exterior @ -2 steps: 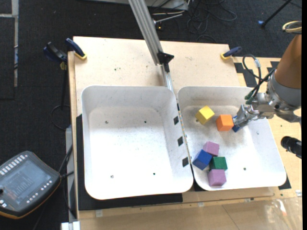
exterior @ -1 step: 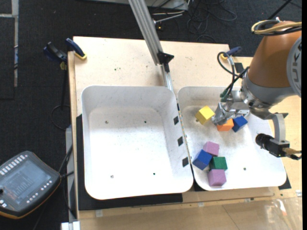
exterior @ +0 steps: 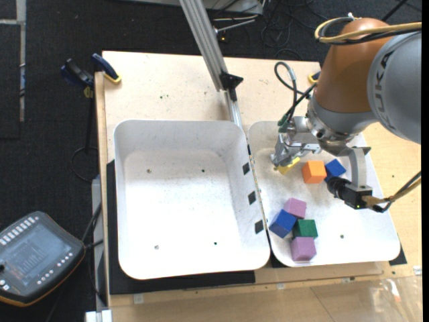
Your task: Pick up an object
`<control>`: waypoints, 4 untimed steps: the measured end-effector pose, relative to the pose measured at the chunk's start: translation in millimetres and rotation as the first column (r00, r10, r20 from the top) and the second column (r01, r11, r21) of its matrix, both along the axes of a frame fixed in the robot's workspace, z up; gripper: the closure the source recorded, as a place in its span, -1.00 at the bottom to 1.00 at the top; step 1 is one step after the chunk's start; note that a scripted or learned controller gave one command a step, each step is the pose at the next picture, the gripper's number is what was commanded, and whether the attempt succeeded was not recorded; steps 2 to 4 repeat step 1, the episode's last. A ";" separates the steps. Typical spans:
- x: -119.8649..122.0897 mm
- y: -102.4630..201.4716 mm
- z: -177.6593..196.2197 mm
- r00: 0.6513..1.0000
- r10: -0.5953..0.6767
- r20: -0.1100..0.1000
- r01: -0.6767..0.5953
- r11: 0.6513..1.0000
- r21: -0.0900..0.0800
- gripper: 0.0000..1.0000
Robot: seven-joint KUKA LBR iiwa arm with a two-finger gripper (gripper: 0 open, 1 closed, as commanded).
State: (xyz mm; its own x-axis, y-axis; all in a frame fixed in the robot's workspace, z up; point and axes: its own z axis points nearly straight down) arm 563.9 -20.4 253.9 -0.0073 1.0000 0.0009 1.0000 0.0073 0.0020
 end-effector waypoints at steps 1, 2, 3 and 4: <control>13.5 60.4 -13.2 1.000 0.001 -0.001 -0.001 1.000 0.000 1.00; 13.5 60.4 -13.2 1.000 0.001 -0.001 -0.001 1.000 0.000 1.00; 13.5 60.4 -13.2 1.000 0.001 -0.001 -0.001 1.000 0.000 1.00; 13.5 60.4 -13.2 1.000 0.001 -0.001 -0.001 1.000 0.000 1.00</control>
